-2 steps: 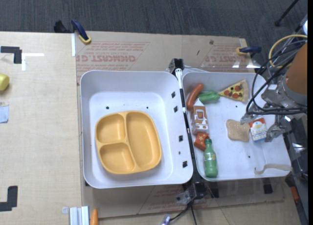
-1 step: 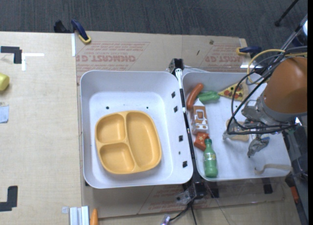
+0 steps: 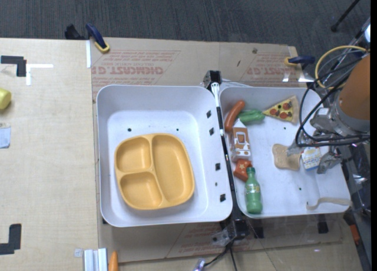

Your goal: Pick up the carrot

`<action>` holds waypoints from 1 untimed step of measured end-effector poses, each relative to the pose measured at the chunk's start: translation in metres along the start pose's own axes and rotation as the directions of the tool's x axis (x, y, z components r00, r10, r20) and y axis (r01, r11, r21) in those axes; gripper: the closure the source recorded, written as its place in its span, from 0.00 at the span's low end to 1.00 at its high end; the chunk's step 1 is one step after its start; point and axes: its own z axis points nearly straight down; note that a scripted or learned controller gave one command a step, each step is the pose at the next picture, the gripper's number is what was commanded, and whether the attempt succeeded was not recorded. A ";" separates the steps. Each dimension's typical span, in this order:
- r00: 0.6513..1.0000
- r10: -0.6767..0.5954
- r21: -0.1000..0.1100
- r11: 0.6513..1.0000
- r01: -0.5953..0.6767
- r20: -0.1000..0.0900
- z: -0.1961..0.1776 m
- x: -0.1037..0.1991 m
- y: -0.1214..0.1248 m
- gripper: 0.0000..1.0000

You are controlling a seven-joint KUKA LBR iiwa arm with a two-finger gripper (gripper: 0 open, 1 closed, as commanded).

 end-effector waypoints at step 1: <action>1.000 -0.020 -0.005 1.000 0.020 -0.001 0.020 -0.011 0.065 0.00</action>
